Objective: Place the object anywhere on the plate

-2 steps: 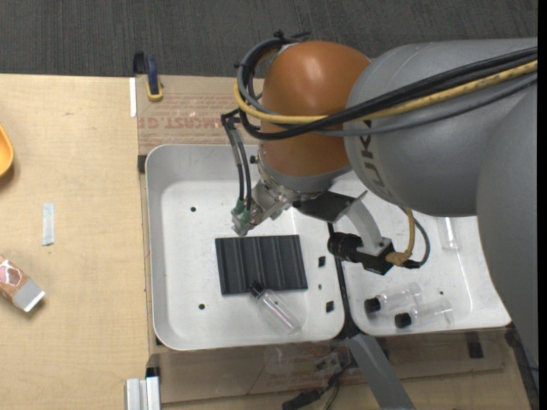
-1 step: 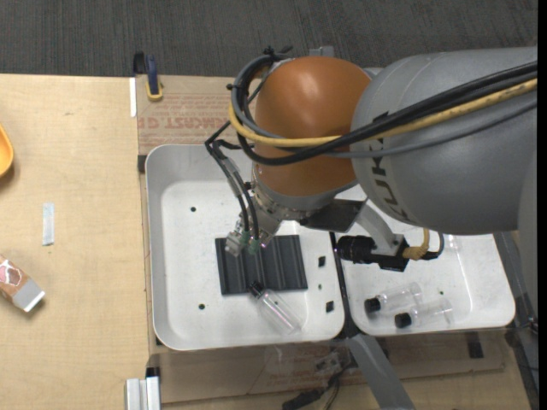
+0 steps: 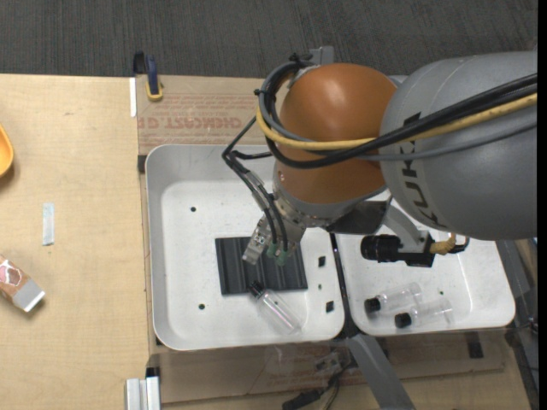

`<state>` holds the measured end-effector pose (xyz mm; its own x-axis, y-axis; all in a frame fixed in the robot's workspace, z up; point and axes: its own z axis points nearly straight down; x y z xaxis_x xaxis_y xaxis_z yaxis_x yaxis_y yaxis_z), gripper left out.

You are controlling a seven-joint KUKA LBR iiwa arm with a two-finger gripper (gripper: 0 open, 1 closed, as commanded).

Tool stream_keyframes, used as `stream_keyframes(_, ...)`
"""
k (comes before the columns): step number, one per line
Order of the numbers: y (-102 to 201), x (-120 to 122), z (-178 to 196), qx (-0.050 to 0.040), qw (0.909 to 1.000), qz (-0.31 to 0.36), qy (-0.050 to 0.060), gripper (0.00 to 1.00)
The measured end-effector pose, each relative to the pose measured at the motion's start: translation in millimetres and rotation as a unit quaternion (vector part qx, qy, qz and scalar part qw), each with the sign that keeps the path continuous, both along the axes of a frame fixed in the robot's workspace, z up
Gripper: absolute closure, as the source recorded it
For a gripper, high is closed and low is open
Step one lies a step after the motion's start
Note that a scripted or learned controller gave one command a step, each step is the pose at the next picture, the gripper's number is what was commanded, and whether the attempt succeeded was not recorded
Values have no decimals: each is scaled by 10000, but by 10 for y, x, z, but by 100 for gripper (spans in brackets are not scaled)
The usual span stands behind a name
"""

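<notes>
Gripper (image 3: 267,250) poised above dark ribbed plate (image 3: 235,267), fingers' spread unclear; clear tube (image 3: 278,308) lies at plate's edge, ungrasped

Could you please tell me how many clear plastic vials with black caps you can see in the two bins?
3: one vial in the left bin at the dark plate's front edge, two in the right bin. The arm may hide more.

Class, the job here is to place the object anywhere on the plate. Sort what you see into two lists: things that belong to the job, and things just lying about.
Belongs to the job:
- gripper
- dark ribbed plate
- clear tube with a black cap, beside that plate

Just lying about:
- clear bottles in the right bin
- blue clamp
- orange item
</notes>
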<state>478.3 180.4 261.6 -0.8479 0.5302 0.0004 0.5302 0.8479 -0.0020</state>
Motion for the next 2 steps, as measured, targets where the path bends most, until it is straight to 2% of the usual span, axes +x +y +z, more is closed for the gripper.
stream_keyframes(1, 376, -7, -273, -7, 9982, -604, 9, 100)
stream_keyframes(2, 375, -6, -273, -7, 9982, -606, 8, 0)
